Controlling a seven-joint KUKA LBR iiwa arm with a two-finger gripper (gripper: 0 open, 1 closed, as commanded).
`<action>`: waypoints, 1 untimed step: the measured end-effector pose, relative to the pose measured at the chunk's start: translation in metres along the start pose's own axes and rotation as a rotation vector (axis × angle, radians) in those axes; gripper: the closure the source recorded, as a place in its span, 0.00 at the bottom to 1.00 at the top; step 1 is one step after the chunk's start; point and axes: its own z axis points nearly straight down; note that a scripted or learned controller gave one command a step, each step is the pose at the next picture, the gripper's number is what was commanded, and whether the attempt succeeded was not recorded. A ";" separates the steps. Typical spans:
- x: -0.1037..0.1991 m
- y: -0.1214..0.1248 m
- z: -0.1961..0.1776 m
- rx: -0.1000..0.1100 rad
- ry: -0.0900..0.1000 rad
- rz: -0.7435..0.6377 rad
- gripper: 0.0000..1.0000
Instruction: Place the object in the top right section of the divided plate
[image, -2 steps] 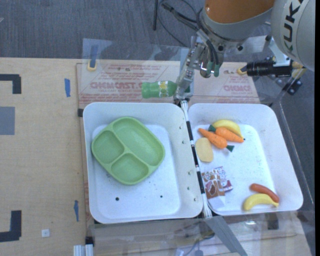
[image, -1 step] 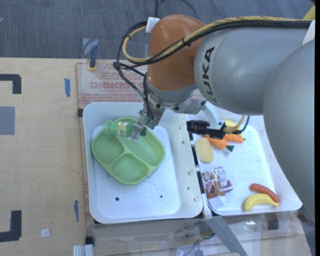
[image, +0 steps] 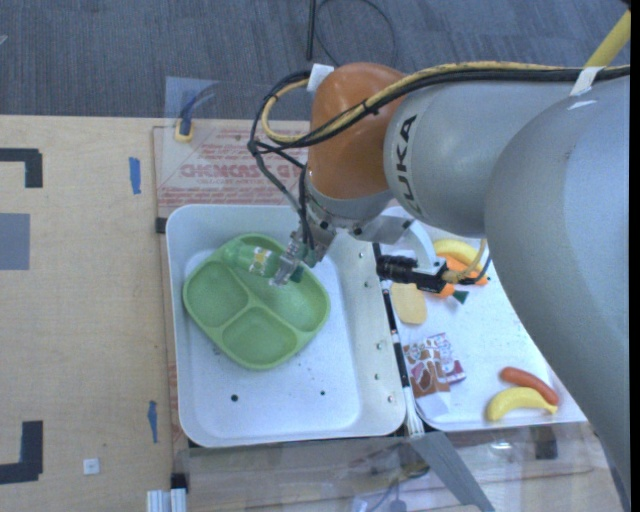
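Note:
The green divided plate lies in the left white bin, turned at an angle. My gripper hangs low over the plate's upper right part, below the orange band of the arm. A small clear object with a yellow patch is just left of the gripper tip, at the plate's upper rim. I cannot make out whether it is held or resting on the plate.
The right bin holds a pale yellow piece, a printed packet, a red sausage, a yellow banana and orange and yellow toys. The big grey arm hides much of that bin.

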 end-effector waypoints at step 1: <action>-0.033 -0.045 -0.059 -0.003 -0.006 -0.217 1.00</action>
